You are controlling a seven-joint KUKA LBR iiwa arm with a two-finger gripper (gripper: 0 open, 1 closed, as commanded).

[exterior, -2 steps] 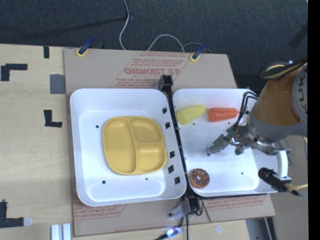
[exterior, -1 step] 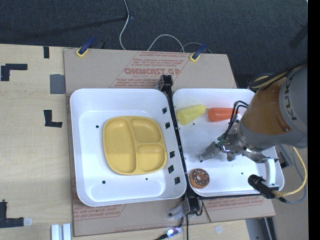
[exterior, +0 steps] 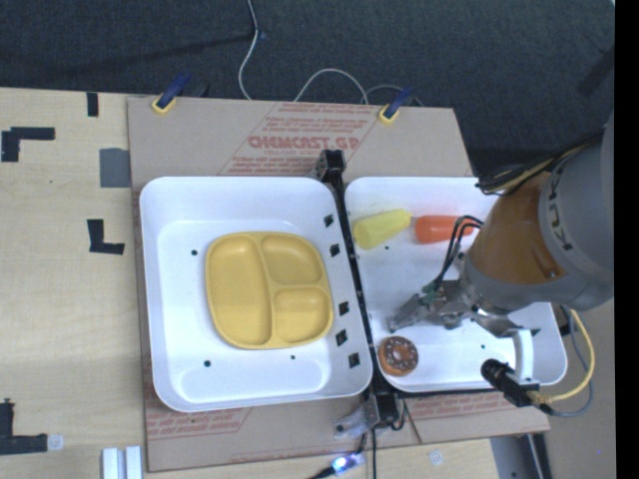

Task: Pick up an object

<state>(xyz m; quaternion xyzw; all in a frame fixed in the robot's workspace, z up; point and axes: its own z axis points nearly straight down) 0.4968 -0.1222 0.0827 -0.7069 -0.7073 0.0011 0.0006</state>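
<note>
In the right bin (exterior: 519, 362), a yellow toy food piece (exterior: 380, 228) lies at the back left, close to the divider. An orange piece (exterior: 436, 229) lies just right of it, partly covered by the arm. A brown doughnut with sprinkles (exterior: 398, 355) rests in the front left corner. My gripper (exterior: 409, 312) hangs low over the bin's middle, pointing left, just above and to the right of the doughnut. Nothing is visibly held in it.
The left bin (exterior: 170, 267) holds a yellow divided plate (exterior: 268, 289). A black divider with clips (exterior: 344, 267) runs between the bins. The arm's grey and orange body (exterior: 529, 242) covers the right bin's right side. Cables trail at the front right.
</note>
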